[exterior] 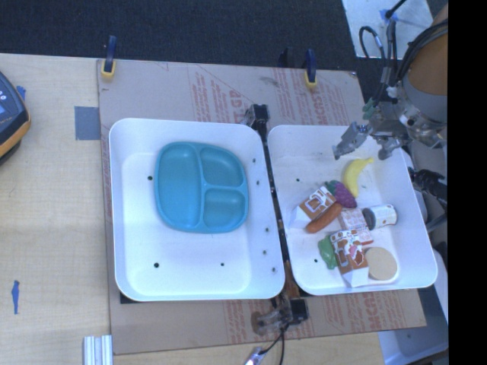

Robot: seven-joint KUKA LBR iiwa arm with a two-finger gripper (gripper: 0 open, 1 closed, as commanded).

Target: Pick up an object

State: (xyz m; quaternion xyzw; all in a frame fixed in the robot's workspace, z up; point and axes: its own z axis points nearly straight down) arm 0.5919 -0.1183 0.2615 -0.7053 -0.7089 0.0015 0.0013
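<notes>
Bins: two | left bin [129, 204] carrying one blue plate [202, 186] | jaws hanging spread, gripping nothing, above one banana [356, 173].

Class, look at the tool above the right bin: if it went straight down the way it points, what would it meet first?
Probably the yellow banana just below the tool, though height from this slanted view is unclear.

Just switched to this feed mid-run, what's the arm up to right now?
The grey arm's two-finger gripper hangs open over the top of the right white bin, just above the yellow toy banana, holding nothing. Below the banana lies a pile of small toy food items: an orange carrot, a purple piece and a round tan cookie. The left white bin holds a blue divided plate.
</notes>
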